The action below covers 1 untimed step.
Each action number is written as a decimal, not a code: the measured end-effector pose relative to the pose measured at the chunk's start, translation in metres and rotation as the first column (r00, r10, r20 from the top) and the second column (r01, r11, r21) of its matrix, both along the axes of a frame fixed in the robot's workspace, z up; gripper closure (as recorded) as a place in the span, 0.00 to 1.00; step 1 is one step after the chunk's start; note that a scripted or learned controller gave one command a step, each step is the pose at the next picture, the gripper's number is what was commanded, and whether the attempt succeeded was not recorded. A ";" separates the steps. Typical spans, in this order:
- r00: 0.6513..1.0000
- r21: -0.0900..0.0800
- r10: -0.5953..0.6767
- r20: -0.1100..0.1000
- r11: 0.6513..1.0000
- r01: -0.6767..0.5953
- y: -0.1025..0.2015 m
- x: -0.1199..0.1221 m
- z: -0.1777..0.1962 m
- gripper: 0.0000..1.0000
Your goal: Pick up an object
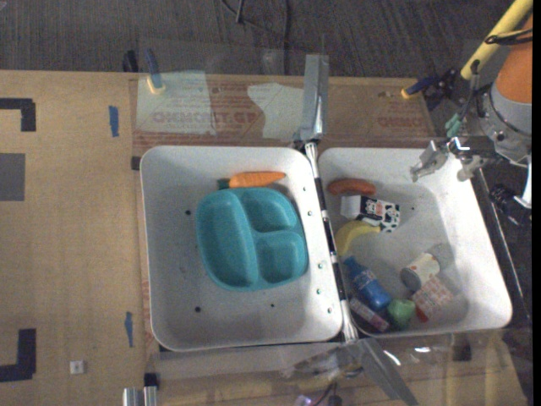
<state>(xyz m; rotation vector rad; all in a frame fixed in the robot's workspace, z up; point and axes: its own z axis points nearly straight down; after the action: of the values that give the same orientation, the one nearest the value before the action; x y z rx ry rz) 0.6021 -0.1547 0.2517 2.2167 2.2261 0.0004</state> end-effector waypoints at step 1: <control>0.998 -0.001 -0.055 0.006 0.998 0.055 0.026 0.042 -0.165 0.00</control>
<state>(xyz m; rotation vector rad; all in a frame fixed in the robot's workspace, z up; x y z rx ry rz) 0.6438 -0.1287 0.0871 2.2731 2.1610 0.0051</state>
